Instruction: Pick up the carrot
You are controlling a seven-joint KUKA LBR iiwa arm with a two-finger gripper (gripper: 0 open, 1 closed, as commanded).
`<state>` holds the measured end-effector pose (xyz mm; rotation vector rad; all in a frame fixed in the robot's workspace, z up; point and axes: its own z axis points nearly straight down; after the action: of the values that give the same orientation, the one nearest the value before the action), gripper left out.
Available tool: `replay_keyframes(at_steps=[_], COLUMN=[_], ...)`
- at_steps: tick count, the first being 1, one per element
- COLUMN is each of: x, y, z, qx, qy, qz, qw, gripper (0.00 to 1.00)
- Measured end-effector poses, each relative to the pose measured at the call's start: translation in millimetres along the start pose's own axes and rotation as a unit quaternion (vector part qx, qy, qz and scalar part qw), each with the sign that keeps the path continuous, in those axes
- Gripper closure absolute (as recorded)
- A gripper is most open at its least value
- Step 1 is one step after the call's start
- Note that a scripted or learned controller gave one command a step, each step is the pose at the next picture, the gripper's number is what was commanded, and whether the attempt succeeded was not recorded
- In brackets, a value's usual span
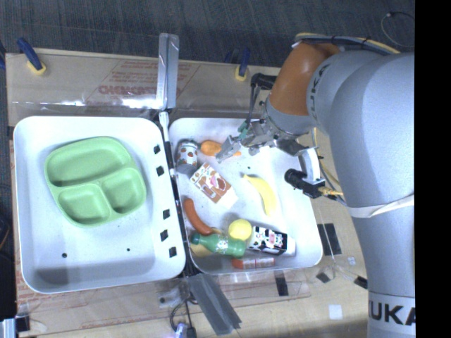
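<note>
We see the carrot (pixel 211 147), a short orange piece, lying at the far edge of the right bin (pixel 304 210), just left of the gripper (pixel 236 146) and close to its tip; we cannot tell whether they touch. The arm (pixel 352 125) reaches in from the right, its orange band (pixel 296 76) above the wrist, angled down toward the bin's far wall. Nearer us than the gripper lie one banana (pixel 263 192), one sausage (pixel 196 217) and one green bottle (pixel 217 243). Well left, one green tray (pixel 95 179) sits in the other bin (pixel 42 259).
</note>
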<state>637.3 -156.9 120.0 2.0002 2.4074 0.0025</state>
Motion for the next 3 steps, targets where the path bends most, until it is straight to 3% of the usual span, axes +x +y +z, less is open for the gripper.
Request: replay_keyframes(at_steps=[1,2,3], x=[1,1,1], y=[1,1,20], z=[-10,-10,28], qx=[0.000,0.000,0.005], qy=[0.000,0.000,0.004], qz=[-0.002,-0.002,-0.014], qw=[1.0000,1.0000,0.9999], gripper=[1.00,0.00,0.00])
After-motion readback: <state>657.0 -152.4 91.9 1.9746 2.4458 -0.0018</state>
